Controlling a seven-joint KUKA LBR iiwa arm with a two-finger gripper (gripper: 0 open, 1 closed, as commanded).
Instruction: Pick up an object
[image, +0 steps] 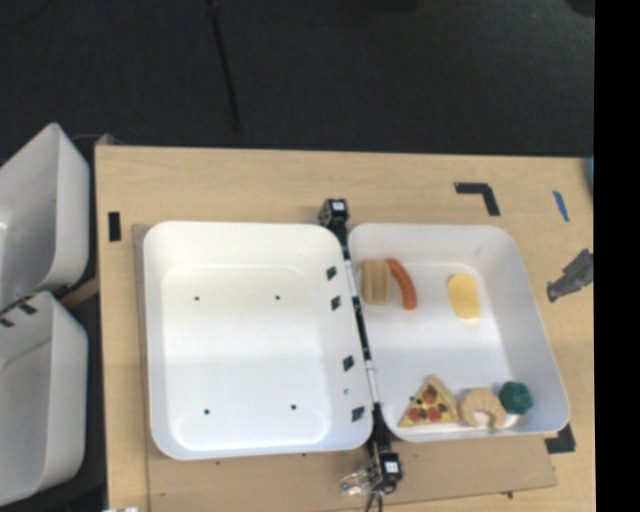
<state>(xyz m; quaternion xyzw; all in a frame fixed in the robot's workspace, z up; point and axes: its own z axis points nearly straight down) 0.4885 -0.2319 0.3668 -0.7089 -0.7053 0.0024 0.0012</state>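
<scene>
Though both bins sit side by side on the bench (250, 185), no brand, label or readable writing shows on them or on the toy food; only small black marks dot the bench and a short blue strip (561, 206) lies near its far right corner.

A grey piece, prob. part of the gripper (571, 277), pokes in at the right edge, just outside the right bin (520, 330) rim, over the bench. Too little of it shows to say if it's released or clenched, so cannot tell. Nothing seen in its grasp, and it touches no object.

Objects to pick all lie in the right bin:
- tan bread-like piece (375, 282) w/ an orange-red sausage (402, 283) just beside it, near the bin's far left corner by the divider
- yellow oval piece (463, 297), apart from those two, toward the right
- pizza slice (429, 403) w/ red toppings along the near wall
- pale round pastry-like item (481, 407) just beside the pizza
- dark green round item (516, 397) touching or almost touching the pastry, near the right near corner

Left bin (240, 340) has four small dark dots on its floor. Black clips (347, 318) run along the seam btw the bins.
</scene>
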